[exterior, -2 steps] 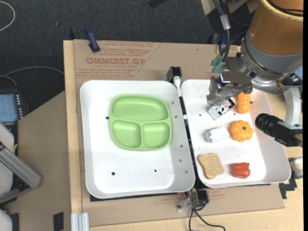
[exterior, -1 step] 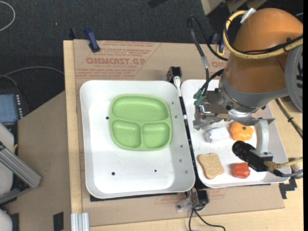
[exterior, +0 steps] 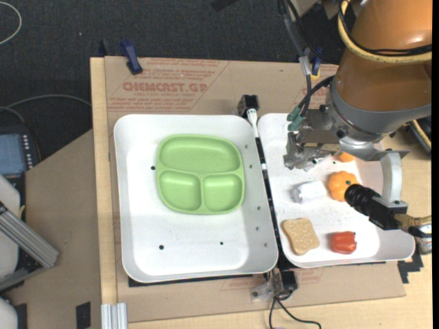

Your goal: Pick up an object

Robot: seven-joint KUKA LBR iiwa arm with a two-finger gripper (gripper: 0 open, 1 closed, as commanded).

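In the right bin (exterior: 276, 126) lie a small white and grey cylinder (exterior: 306, 192), an orange round fruit (exterior: 339, 184), a slice of toast (exterior: 300, 235) and a red pepper (exterior: 343, 242). My gripper (exterior: 300, 159) hangs over the far part of this bin, just above and behind the white cylinder. Nothing shows between its tips. A small orange piece (exterior: 346, 157) peeks out beside the wrist, mostly hidden by it.
The left bin (exterior: 125, 184) holds a green divided plate (exterior: 200, 173). A raised divider (exterior: 260, 177) runs between the two bins. The arm's bulk covers the right bin's far right corner. Blue clamps (exterior: 130, 57) sit at the board's far edge.
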